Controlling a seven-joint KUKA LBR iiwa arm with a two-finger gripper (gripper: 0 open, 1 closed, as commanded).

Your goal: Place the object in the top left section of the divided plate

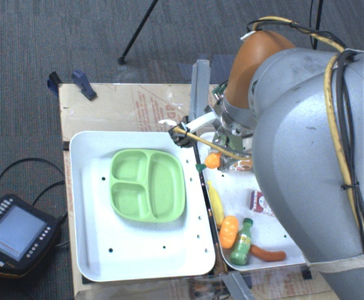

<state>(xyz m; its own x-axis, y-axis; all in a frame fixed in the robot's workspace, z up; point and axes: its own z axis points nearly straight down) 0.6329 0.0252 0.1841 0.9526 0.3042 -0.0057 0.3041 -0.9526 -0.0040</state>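
A light green divided plate [148,185] lies in the left white bin [88,230], with two small sections on its left and one long section on its right; all sections are bare. My gripper [227,147] hangs over the far left corner of the right bin [293,255], mostly covered by the wrist and the grey arm. Just below it lie a small orange fruit with a green stem [212,160] and a brown patterned item [239,164]. I cannot make out whether anything is between the gripper's parts.
The right bin also holds a yellow corn-like piece [215,202], an orange pepper [229,230], a green bottle [241,243], a red sausage [269,254] and a red-and-white packet [261,203]. A teach pendant [16,233] lies left of the bench.
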